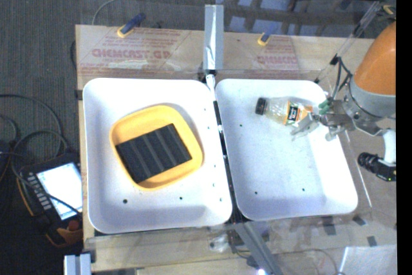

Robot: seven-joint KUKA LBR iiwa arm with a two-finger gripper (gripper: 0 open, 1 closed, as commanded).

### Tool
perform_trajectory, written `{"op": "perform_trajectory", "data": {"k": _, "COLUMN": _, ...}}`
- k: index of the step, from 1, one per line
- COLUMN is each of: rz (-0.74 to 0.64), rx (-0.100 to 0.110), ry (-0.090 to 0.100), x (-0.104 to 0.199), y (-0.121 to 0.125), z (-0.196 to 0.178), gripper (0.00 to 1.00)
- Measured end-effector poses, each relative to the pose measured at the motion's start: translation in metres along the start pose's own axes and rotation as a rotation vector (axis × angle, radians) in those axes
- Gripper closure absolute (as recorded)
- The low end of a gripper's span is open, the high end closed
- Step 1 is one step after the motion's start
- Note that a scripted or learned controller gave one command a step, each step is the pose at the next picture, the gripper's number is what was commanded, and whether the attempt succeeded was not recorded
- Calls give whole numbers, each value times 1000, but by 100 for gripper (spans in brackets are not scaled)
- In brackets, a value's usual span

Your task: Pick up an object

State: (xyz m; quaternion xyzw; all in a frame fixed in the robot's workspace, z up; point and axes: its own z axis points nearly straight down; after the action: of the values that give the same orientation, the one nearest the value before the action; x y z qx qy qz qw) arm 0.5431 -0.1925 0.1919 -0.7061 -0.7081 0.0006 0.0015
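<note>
The gripper (313, 118) sits by the little bottle (281, 110) in the right bin (290, 196), I cannot tell its grip, and nothing is lifted yet.

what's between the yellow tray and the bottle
In the camera view, the raised rims where both bins meet, then bare floor of the right bin, separate the yellow tray from the bottle.

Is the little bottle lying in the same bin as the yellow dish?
No, the bottle lies on its side in the right bin, while the yellow dish sits in the left bin.
</note>
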Motion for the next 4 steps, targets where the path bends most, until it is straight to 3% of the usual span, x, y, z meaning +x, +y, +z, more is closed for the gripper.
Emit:
{"op": "perform_trajectory", "data": {"k": 1, "rz": 198, "rx": -1, "ry": -3, "x": 34, "y": 80, "z": 27, "gripper": 0}}
{"op": "perform_trajectory", "data": {"k": 2, "rz": 182, "rx": -20, "ry": 1, "x": 19, "y": 98, "z": 53, "gripper": 0}}
{"op": "perform_trajectory", "data": {"k": 4, "rz": 62, "rx": -18, "ry": 3, "x": 14, "y": 104, "z": 56, "gripper": 0}}
